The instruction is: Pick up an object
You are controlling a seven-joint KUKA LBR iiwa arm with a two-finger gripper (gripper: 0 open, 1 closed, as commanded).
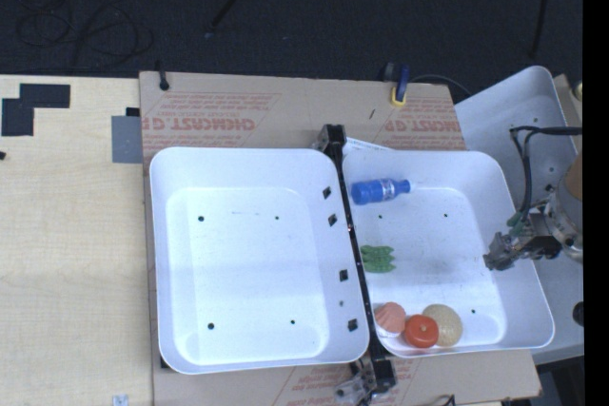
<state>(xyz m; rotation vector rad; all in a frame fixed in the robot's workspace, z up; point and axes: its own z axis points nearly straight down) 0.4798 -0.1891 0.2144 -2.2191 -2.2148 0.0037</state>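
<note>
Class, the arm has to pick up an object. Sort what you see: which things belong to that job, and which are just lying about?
Belong to the job:
- gripper, at the right bin's right rim
- blue bottle
- green toy
- red round piece
- pink piece
- tan round piece
- right bin

Just lying about:
- left bin
- cardboard sheet
- yellow-and-blue clamp

Both bins are white: left bin (181,204), right bin (476,168). Black dots mark each bin floor. A black clamp strip (344,242) runs between the bins.

Right bin contents:
- 11 o'clock: blue bottle (379,191), paler cap.
- 9 o'clock: green item (377,259).
- 7 o'clock: pink disc (389,317), red disc (421,331), tan disc (444,322).

The cardboard (285,114) under the bins is brown with red lettering. The bench (67,280) is pale wood with black and grey patches.
</note>
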